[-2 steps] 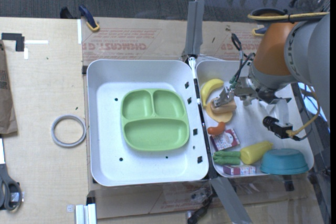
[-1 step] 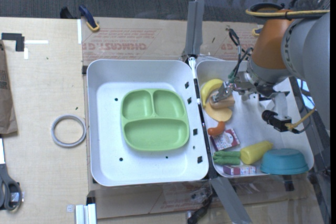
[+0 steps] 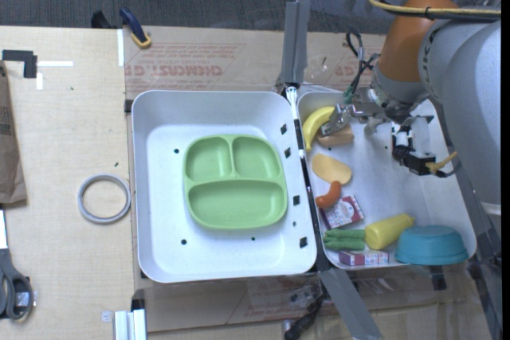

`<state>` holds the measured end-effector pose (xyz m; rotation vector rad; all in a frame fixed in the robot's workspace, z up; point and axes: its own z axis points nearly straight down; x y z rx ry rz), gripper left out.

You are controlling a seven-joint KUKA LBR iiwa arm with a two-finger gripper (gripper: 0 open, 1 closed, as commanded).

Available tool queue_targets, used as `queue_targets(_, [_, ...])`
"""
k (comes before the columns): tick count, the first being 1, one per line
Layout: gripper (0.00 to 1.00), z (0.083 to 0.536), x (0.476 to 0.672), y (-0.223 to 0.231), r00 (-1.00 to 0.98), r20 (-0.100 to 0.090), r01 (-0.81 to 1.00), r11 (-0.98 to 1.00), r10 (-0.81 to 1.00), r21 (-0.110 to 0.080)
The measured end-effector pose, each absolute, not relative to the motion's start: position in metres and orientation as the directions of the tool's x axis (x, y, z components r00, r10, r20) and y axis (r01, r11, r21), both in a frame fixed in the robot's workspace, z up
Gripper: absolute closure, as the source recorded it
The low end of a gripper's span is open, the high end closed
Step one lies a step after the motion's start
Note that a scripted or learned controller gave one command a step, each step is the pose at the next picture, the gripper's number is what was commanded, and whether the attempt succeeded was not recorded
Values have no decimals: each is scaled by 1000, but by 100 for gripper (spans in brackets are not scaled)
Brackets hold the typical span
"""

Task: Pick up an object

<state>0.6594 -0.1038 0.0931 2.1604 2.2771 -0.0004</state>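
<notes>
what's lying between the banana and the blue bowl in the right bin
In the camera view, between the banana and the blue bowl lie bare bin floor and the yellow bottle.

You are looking down at a slant from above the bench (image 3: 64, 139), taking in both white bins (image 3: 151, 195), arm (image 3: 466, 60) entering from right.

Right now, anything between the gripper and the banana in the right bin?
Nothing visible. The gripper sits right against the banana at the far end of the right bin; the brown block lies just beside and below them, not between.
</notes>
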Motion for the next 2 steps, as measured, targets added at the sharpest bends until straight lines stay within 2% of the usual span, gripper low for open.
queue_targets(1, [100,103,660,-104,-56,-4,998,56,998,1])
queue_targets(2, [100,201,659,-36,-109,-1,994,109,994,0])
